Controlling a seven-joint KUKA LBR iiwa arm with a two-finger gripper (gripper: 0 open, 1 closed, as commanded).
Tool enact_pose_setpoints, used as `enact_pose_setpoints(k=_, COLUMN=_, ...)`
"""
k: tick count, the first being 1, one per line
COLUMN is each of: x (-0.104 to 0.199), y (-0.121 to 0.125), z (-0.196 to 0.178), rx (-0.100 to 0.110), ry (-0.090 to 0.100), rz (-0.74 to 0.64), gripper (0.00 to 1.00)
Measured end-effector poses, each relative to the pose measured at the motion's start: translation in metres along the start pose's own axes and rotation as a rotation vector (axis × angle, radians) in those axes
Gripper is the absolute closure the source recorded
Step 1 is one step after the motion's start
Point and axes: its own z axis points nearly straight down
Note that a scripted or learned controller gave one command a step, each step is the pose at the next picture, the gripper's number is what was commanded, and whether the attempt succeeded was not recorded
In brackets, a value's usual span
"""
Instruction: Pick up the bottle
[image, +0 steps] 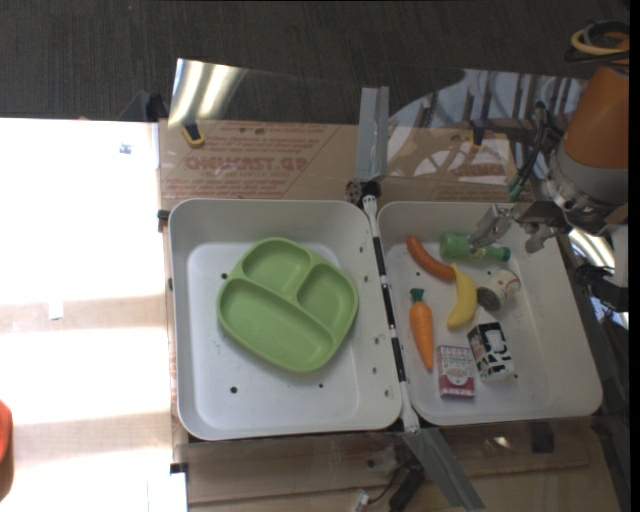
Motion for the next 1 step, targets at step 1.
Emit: enact_pose_setpoints(k=1, x=-0.0905, y=0.0178, z=0.1476, rx=-0.003, ry=0.008, rz=0.154, gripper=0.00)
